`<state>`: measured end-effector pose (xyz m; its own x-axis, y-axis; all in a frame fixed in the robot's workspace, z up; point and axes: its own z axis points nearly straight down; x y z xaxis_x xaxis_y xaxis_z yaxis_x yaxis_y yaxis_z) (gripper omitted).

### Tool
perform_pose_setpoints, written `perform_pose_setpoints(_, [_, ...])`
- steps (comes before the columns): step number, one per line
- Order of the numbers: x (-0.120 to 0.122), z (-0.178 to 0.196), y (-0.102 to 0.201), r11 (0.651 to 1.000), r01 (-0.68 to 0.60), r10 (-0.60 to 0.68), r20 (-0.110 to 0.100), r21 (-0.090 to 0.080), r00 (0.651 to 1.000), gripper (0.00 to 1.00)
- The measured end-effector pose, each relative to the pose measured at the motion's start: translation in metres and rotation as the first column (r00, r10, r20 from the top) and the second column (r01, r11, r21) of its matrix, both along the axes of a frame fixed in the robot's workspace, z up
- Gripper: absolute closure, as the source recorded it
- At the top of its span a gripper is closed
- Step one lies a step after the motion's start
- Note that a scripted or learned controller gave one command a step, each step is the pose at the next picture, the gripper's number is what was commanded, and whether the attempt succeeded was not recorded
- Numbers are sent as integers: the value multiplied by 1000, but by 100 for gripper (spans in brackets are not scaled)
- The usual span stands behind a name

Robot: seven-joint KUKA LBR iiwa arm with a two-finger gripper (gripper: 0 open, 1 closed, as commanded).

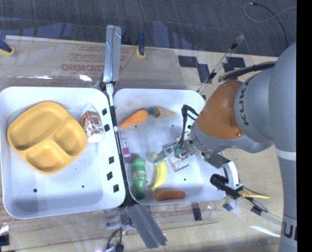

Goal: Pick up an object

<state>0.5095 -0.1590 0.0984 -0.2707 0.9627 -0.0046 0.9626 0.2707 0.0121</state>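
My gripper hangs low over the middle of the right bin, under the grey arm with its orange band. Just left of and below it lies a yellow banana, with a green bottle beside that. A red sausage rests near the bin's front wall. Toward the back of this bin are an orange carrot and a tan cone. A small patterned card shows right under the gripper; whether it is touched is unclear.
The left bin holds a yellow divided plate and a small brown-and-white carton. A thin purple packet lies along the right bin's left wall. A metal divider stands between the bins at the back.
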Motion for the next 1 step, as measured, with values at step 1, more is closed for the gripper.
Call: perform_pose_setpoints(1, [-5, 1, 1, 999, 40, -40, 6, -2, 999, 0])
